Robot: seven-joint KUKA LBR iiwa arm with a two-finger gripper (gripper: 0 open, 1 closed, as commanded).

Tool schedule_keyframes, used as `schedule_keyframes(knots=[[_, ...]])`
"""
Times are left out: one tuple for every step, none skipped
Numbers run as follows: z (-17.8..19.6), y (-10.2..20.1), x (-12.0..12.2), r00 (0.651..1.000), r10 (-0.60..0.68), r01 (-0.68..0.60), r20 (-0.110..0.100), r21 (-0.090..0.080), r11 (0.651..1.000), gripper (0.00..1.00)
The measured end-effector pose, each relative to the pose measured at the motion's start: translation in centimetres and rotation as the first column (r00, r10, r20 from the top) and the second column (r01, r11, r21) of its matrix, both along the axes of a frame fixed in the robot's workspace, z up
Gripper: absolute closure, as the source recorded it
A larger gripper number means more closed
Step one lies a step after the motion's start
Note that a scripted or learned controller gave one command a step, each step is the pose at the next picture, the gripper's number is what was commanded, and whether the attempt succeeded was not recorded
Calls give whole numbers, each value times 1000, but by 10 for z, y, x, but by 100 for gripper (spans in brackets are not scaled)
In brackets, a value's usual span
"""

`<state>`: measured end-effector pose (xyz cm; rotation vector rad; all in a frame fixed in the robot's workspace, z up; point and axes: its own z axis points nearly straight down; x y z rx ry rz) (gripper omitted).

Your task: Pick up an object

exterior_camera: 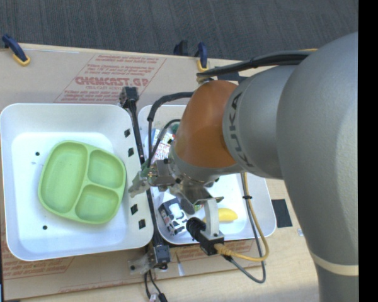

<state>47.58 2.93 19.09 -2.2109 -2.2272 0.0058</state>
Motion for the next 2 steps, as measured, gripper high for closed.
schedule_keyframes(knots=[[0, 0, 0, 1000, 0, 0, 1, 0, 1000, 0], [0, 0, 0, 1000, 0, 0, 1, 0, 1000, 0]])
